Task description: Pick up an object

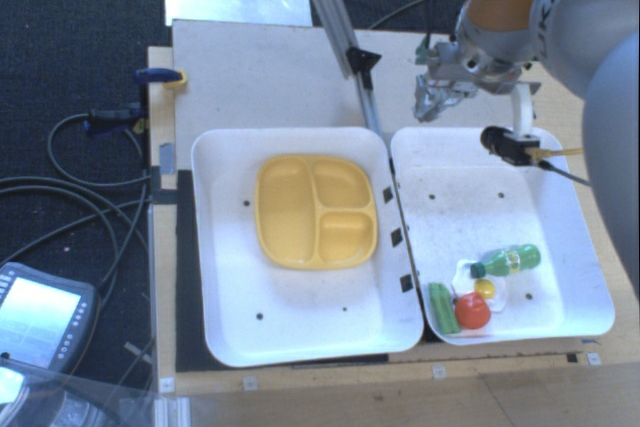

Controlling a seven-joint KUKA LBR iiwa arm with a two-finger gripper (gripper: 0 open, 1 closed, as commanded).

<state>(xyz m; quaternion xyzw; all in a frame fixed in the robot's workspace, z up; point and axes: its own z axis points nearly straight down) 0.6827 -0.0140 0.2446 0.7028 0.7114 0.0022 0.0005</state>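
My gripper [432, 105] hangs above the far edge of the right bin [560, 215], well away from the objects. Nothing shows between its fingers. At the near end of that bin lie a green bottle [507, 261], a fried egg toy [482, 289], a red tomato [472, 312] and a green cucumber-like piece [443, 307], packed close together. A yellow divided plate [316, 211] rests in the left bin [230, 265].
A slanted metal pole [335, 5] crosses the bench behind the bins and ends near their shared wall. Cables and a blue clamp [160, 75] lie at the left of the bench. The far half of the right bin floor is bare.
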